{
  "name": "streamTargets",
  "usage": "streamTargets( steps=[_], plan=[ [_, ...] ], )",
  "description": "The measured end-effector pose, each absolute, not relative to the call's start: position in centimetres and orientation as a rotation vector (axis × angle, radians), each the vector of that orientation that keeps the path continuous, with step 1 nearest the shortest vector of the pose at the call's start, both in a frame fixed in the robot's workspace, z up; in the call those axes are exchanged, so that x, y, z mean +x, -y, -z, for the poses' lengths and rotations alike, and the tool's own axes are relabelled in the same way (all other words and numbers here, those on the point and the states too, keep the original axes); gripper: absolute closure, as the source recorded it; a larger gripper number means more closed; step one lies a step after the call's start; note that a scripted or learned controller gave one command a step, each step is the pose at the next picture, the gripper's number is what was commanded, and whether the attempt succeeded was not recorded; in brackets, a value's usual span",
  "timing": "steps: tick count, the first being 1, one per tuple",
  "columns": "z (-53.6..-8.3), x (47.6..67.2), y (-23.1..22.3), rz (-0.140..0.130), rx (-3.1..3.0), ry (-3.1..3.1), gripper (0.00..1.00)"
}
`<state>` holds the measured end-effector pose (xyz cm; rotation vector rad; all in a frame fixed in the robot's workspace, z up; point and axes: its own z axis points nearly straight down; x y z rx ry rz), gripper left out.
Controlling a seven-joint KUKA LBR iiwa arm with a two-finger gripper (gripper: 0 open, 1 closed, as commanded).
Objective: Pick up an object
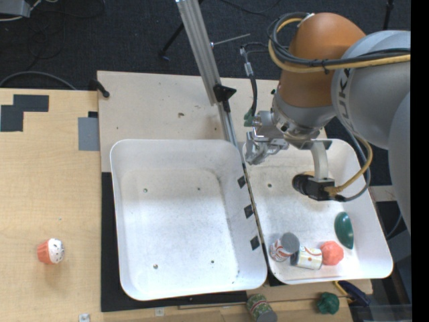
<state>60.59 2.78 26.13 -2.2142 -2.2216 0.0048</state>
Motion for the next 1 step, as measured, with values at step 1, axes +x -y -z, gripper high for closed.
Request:
streamTargets(
  steps=[1],
  plan=[
    [-24.99, 59.54, -7.42, -0.005, -2.214, 2.222, 1.0]
  ],
)
